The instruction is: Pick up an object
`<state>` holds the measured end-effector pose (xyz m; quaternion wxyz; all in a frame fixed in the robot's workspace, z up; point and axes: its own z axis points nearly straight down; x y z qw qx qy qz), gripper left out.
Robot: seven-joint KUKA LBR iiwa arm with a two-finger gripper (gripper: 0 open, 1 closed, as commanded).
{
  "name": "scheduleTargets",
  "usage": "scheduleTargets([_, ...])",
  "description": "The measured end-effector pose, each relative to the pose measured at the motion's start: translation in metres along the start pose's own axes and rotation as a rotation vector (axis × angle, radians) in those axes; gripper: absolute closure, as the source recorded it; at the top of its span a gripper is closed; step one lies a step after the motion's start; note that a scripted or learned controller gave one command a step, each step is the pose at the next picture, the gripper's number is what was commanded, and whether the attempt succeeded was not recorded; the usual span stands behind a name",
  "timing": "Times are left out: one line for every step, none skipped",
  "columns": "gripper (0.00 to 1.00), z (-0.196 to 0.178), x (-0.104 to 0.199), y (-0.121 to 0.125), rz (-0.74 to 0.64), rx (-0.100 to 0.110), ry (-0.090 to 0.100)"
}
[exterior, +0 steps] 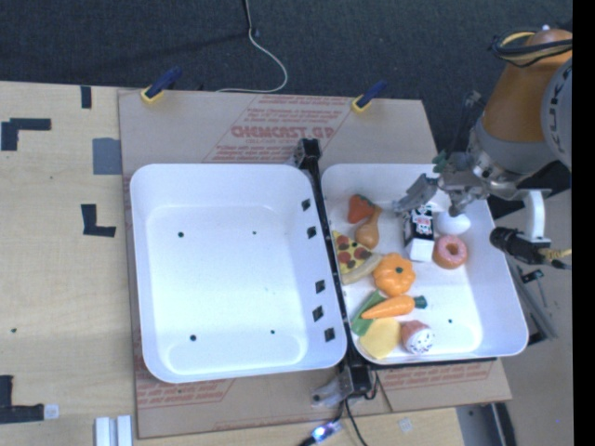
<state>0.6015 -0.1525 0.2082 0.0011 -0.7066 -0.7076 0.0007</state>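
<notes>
My gripper hangs over the back of the right bin, open, with one finger spread left and the other to the right. Nothing is between the fingers. Just below it stands a small white and black carton, with a white egg and a pink donut beside it. Further left and forward lie a drumstick, a pizza slice, an orange pepper, a carrot, a yellow lemon and a red and white ball.
The left bin sits beside the right one, separated by a black divider. Both rest on a cardboard sheet held by blue and yellow clamps. The arm's orange band rises at the right edge.
</notes>
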Motion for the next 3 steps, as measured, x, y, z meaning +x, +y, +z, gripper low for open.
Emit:
scheduleTargets([0.0, 0.115, 0.028, -0.062, 0.001, 0.014, 0.004])
scheduleTargets([1.0, 0.1, 0.026, -0.058, 0.0, 0.004, 0.001])
scheduleTargets([1.0, 0.021, 0.158, -0.076, -0.013, -0.006, 0.005])
